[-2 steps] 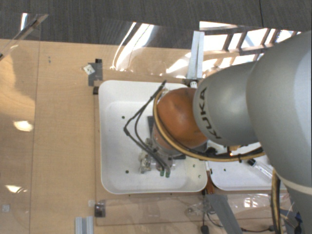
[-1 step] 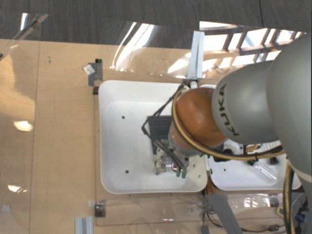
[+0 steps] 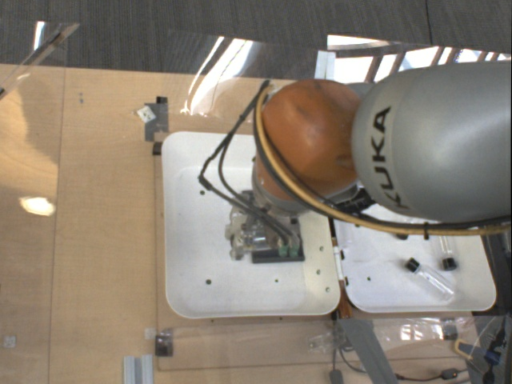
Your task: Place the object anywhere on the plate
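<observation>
**A:** Clear tube [image 3: 428, 277] with a black cap: where are you seeing it lying?

**B:** You are looking at it in the right bin [image 3: 376, 288]. It is lying flat on the white floor, slanting toward the near right corner, with its black cap pointing up and to the left. A second, smaller capped piece [image 3: 447, 259] is lying just beside it, closer to the far wall. The two are near each other, but I cannot tell whether they are touching.

**A:** And what is the left bin [image 3: 192, 282] holding?

**B:** You are seeing the gripper [image 3: 260, 242] hanging low over the middle of that bin, well apart from the tube. A few small dark specks are dotting the bin floor around it. Something pale and glassy is showing at the gripper's left side and something green at its right. I cannot tell whether these are parts of the tool or a loose thing in the bin.

**A:** Is the claw spread or pressed together?

**B:** I cannot tell you; the wrist is hiding that from this angle.

**A:** What else is sitting over the bins?

**B:** The grey arm [image 3: 436, 142] is reaching in from the right and covering the far part of the right bin. Its orange band [image 3: 308, 138] is bulging over the left bin's far right corner. Black cables [image 3: 220, 157] are looping from the band down toward the gripper. Both bins are resting side by side on the wooden bench [image 3: 80, 214], with their inner walls nearly touching.
</observation>
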Controlling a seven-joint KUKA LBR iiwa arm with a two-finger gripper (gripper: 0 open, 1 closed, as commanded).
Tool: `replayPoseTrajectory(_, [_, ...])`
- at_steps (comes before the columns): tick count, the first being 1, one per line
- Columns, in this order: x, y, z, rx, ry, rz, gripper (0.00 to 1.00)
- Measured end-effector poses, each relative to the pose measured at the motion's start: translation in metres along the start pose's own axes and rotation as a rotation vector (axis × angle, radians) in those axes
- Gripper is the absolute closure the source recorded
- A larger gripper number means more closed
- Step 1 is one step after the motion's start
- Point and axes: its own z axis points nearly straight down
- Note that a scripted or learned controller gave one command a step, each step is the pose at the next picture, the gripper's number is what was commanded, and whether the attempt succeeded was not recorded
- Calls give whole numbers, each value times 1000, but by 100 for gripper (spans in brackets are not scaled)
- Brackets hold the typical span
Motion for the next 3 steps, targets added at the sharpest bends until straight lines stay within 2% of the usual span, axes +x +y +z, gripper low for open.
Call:
replayPoseTrajectory(1, [-48,33,-140,2,1,576,100])
replayPoseTrajectory(2, [-84,52,-150,5,2,906,100])
replayPoseTrajectory(3, [-84,52,-151,5,2,906,0])
